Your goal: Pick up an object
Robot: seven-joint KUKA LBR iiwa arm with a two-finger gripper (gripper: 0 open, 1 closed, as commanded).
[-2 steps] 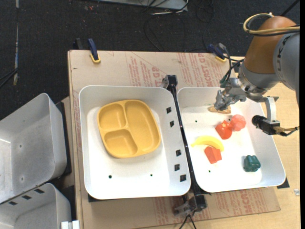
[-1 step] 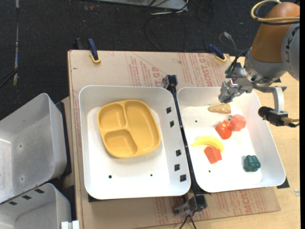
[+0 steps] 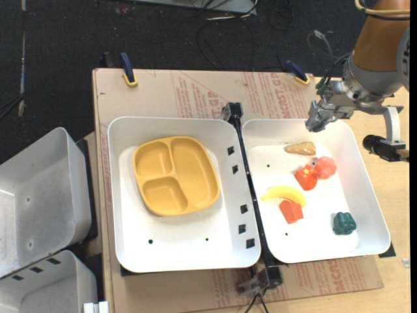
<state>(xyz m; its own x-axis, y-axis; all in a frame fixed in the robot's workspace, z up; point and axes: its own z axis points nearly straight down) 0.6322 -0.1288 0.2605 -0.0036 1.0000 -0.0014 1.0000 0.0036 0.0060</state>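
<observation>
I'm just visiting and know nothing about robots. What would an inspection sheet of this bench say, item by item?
Surface: brown board bearing two white bins side by side, the left bin and the right bin.
Job's things: in the right bin, a tan piece, a red and pink cluster, a yellow banana-like piece, an orange-red block and a dark green piece.
Clutter: yellow divided tray in the left bin.
Gripper: gripper hangs above the right bin's far edge, nothing seen between its fingers.
Cables: dark cables on the floor behind the bench.
Surroundings: blue and yellow clamps on the board's far edge; spare white bins to the left.
</observation>
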